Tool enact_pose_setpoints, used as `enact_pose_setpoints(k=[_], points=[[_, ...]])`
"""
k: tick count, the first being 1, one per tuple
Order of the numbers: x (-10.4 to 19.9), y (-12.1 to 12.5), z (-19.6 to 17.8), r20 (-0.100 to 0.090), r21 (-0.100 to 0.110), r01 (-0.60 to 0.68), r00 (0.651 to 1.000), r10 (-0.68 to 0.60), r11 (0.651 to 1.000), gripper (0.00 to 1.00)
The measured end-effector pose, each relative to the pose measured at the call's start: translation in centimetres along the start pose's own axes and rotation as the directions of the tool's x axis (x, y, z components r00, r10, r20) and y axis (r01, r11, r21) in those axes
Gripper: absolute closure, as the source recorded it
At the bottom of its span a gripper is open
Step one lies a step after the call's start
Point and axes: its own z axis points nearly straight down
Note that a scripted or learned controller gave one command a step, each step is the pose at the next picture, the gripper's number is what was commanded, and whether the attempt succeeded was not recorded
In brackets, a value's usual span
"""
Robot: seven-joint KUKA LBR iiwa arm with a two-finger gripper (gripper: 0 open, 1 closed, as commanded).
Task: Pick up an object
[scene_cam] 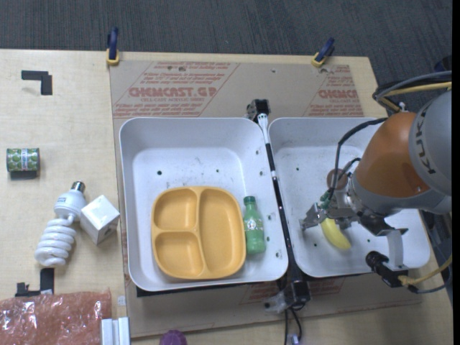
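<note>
bulb | white cube | green can | perhaps red mesh bag

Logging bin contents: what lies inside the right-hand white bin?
A yellow banana lies in the right white bin, the gripper at its upper end. The grey arm covers the bin's right part.

A: Where was the gripper?

B: Low in the right bin, at the banana. The banana lay on the bin floor right by the fingers, but I couldn't tell whether they had it.

A: And left of that bin?

B: The left bin sat touching it. It held a yellow tray with three compartments, and a green bottle lay just beside the tray, on the side nearer the right bin.

A: Further left still?

B: On the bench, a bulb touching a white cube, and a small green can above them.
</note>
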Motion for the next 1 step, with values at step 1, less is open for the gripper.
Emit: enact_pose_setpoints(k=[1], points=[[-0.08,0.12,-0.99,0.000,-0.002,-0.002,1.000,0.002,1.000,1.00]])
